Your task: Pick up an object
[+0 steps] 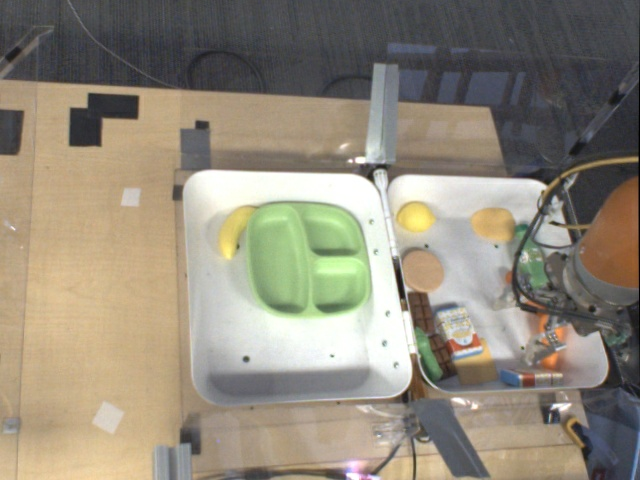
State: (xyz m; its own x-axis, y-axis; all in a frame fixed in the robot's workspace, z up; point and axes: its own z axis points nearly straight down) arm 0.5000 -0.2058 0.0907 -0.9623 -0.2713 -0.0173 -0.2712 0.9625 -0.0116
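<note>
White bins sit side by side on my bench: the left bin [215, 368] carries a green tray [305, 256] with a banana [234, 232] touching its left edge. My right bin [460, 190] holds a lemon [415, 216], a tan round [493, 224], a brown disc [423, 268], a chocolate bar [423, 316], a small carton [457, 330], a tan block [475, 367] and a marker [528, 377]. I see the arm [610, 253] over that bin's right side, its gripper [548, 343] low near the right wall, just above the marker. Whether the jaws stand apart or together, I cannot tell. Every object rests in its bin.
</note>
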